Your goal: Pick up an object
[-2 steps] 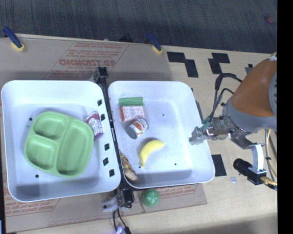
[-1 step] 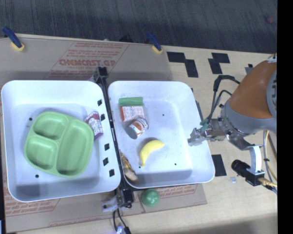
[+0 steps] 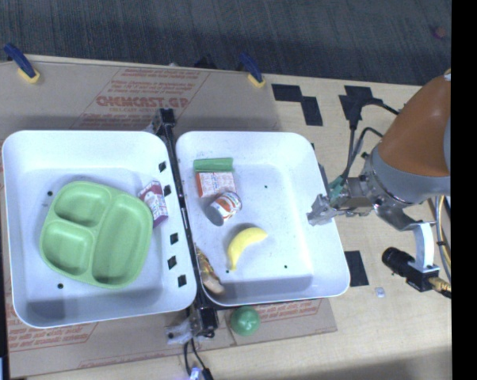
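End effector [image 3: 321, 210] is positioned over the right bin's [image 3: 302, 279] right rim; finger state cannot be told. Banana [image 3: 244, 244] is seen mid-bin, can [image 3: 224, 206] beside it.

In the right bin [image 3: 302, 153], a yellow banana [image 3: 244, 244] lies slanted near the front edge; a small can [image 3: 225, 206] lies tipped beside a red-and-white packet [image 3: 214, 184], with a green block [image 3: 213, 165] toward the back left corner

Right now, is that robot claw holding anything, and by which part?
Nothing. The gripper sits at the right bin's right rim, apart from the banana and the can.
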You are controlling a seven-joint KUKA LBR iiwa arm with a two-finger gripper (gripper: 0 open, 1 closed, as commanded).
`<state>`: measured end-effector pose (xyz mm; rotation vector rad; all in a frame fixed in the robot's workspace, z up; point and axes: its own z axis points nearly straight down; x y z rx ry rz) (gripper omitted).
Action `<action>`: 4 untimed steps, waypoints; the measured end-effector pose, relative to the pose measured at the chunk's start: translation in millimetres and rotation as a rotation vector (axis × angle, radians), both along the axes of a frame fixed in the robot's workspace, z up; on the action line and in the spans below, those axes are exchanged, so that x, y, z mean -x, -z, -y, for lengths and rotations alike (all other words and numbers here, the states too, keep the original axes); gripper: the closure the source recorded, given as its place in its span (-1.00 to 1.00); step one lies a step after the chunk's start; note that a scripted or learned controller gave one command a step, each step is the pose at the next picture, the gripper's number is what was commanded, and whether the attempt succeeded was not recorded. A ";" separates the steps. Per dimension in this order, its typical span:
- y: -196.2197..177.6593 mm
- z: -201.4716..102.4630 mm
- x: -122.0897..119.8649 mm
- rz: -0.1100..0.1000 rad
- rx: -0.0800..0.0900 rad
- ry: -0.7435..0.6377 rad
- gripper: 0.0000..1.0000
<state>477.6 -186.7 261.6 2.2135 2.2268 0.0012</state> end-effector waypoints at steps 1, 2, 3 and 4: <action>52.2 24.1 -32.0 -0.005 -0.001 0.000 1.00; 41.2 24.3 1.2 -0.004 -0.001 0.001 1.00; 46.3 23.9 1.4 -0.006 -0.002 0.000 1.00; 14.4 24.9 0.1 0.000 0.000 0.000 1.00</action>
